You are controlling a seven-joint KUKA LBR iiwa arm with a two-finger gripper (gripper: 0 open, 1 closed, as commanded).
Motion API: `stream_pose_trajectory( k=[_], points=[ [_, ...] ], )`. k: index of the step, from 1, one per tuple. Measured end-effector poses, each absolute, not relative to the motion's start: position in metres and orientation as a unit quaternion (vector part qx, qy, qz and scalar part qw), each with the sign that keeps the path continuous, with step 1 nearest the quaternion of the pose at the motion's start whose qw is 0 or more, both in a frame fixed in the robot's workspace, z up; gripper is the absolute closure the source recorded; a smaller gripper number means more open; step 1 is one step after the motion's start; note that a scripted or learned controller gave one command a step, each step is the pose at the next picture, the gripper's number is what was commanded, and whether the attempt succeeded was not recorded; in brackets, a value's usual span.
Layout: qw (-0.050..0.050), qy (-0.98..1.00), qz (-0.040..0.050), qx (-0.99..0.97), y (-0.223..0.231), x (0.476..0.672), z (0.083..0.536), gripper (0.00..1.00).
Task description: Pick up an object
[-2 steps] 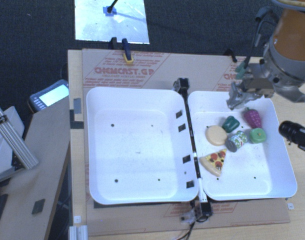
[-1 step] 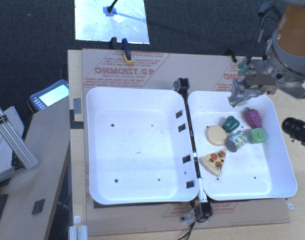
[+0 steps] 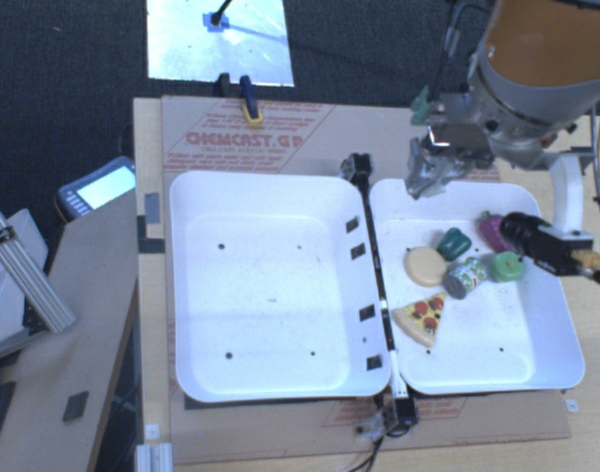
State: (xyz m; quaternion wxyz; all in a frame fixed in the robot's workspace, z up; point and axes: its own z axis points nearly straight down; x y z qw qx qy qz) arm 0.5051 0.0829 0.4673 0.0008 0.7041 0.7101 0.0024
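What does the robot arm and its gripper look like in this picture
The arm is a thick grey cylinder with a broad orange band above the wrist. Thin dark cables loop beside it. The gripper is a compact grey metal block with a small teal part on one side.

Two white bins sit on a tan desk printed with red lettering and diagonal lines. In the right bin lie a pale cream round piece, a dark green pepper-shaped toy, a grey can with a green label, a light green object, a magenta item and a pizza slice, yellow with red dots and a tan crust. The arm is grey with an orange band. A yellow and blue clamp stands at the desk's far edge, near a shiny silver plate.
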Motion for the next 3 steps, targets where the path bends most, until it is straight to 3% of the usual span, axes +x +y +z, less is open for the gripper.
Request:
stream_pose_trajectory(
  k=[1, 2, 3],
  points=[
    [0.0, 0.711, 0.0023, 0.704, 0.141, 0.5, 0.479, 1.0],
    [0.001, 0.71, 0.0026, 0.704, 0.138, 0.501, 0.49, 1.0],
    [0.0, 0.71, 0.0013, 0.704, 0.179, 0.486, 0.495, 1.0]
  ],
)
